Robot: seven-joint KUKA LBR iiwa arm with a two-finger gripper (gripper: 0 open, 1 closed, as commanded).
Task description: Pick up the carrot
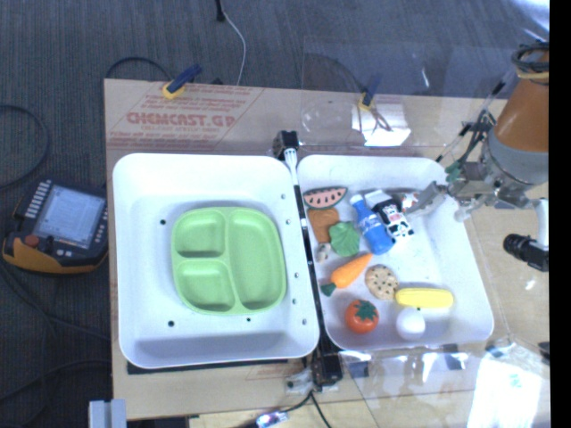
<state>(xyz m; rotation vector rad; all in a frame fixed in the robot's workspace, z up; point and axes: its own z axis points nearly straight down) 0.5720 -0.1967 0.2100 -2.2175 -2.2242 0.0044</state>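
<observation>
End effector (426,198) hangs at the right bin's (473,279) upper right rim, reaching in from the arm (522,136); whether it is open or closed cannot be told. Down and to its left, well apart, lies the carrot (350,272) mid-bin, its long axis slanting from lower left to upper right, between a green leafy toy (344,235) and a cookie (381,281).

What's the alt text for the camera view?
An orange carrot lies among toy foods in the right white bin, untouched; the end effector hovers over that bin's upper right corner. The left bin holds a green divided plate.
</observation>
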